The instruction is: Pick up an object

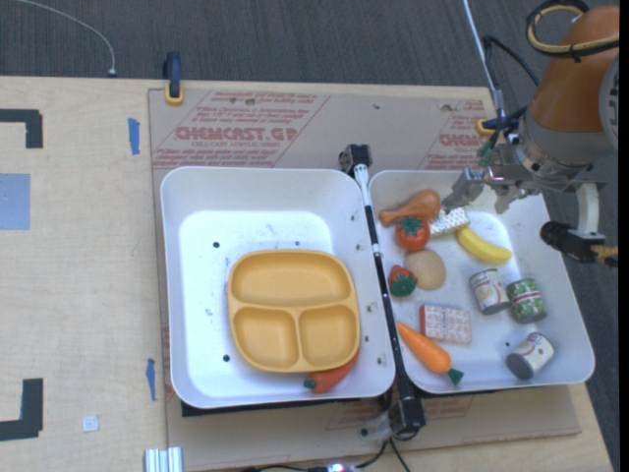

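Right bin [570, 362] — arm [570, 77] angled above banana [485, 245].

Bench [79, 293]: pale wood, blue tape marks and black corner marks on its left part.
Board [256, 126]: brown, red print, lies on the bench under both bins.
Left bin [197, 214]: white, on the board.
Right bin [565, 347]: white, touching the left bin's side.
Clamp [173, 77]: blue, at the board's far left corner.

The tool [470, 197] hangs over the right bin [575, 347] (toy food inside), near the banana [485, 245].
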Controlling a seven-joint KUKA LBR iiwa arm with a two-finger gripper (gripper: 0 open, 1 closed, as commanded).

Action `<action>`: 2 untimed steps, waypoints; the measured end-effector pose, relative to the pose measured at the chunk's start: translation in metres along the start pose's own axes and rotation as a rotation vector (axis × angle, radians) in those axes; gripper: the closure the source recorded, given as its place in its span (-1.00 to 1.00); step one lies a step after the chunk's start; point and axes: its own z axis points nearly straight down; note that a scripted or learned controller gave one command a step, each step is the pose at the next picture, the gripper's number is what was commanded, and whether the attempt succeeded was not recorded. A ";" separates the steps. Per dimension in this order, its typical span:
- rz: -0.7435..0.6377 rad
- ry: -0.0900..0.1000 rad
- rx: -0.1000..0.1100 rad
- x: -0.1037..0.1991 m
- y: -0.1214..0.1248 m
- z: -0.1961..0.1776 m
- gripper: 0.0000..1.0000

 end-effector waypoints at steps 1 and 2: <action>0.000 -0.001 -0.004 0.014 -0.021 0.103 -1.00; 0.001 -0.006 -0.017 0.029 -0.061 0.109 -1.00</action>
